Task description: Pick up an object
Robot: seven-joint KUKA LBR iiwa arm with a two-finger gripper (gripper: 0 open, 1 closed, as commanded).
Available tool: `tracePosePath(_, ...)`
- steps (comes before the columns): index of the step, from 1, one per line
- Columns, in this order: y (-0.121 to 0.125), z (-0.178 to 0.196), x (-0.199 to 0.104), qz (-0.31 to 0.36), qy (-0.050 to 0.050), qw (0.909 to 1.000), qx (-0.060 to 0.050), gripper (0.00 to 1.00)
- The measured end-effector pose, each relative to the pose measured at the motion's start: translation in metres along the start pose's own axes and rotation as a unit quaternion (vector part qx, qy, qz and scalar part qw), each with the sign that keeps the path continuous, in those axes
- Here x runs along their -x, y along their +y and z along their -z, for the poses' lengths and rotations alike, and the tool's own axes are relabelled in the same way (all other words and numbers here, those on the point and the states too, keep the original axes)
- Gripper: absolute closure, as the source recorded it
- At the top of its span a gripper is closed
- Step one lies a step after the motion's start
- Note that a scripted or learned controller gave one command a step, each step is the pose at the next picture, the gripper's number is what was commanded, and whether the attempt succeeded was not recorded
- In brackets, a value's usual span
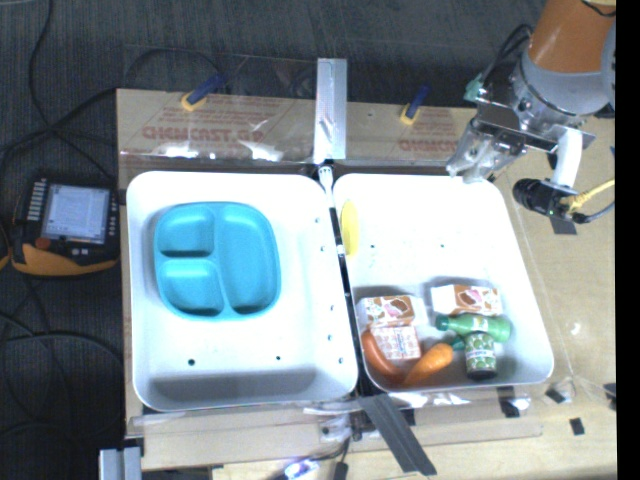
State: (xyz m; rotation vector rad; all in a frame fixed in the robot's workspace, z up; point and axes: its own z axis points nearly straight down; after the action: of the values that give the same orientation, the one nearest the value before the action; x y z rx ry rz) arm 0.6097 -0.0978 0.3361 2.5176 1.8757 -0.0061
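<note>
I see the bench [150, 118] with two white bins side by side. The left bin [300, 358] holds a blue divided plate [215, 258], lying flat toward its upper left. The right bin [430, 228] has its clutter bunched along the lower edge.

The arm [572, 38] comes in from the upper right, orange band showing at the frame top. The gripper [472, 163] hangs over the right bin's upper right rim, above the bin's far wall. I can't tell whether the gripper is spread or closed at this angle; nothing visible sits between its tips.

Pickable things, all well apart from the gripper, down the bin from it: two small cartons [388, 311] stacked one below the other at lower left, another carton [464, 299] to their right, a green bottle [478, 328] lying just below that carton, and a dark jar [481, 358] touching the bottle's lower side. A carrot [432, 363] lies tilted between the lower carton and the jar. A red-orange sausage [378, 360] curves along the bin's lower left corner beside the cartons. A yellow banana-like piece [349, 224] lies upright against the bin's left wall, nearest the gripper's height but across the bin from it.

A handheld pendant [70, 218] sits off the bench at left.
</note>
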Motion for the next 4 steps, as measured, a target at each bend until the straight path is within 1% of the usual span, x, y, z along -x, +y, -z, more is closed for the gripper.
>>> tracePosePath(1,-0.054,0.011,-0.023,-0.104,0.001,0.9945,-0.002,1.0)
tracePosePath(2,-0.077,0.037,-0.041,-0.024,0.0,0.9997,0.0,1.0)
tracePosePath(3,-0.084,0.033,-0.059,-0.058,0.001,0.9983,-0.001,1.0)
tracePosePath(4,-0.101,-0.027,-0.024,-0.064,0.001,0.9979,-0.002,1.0)
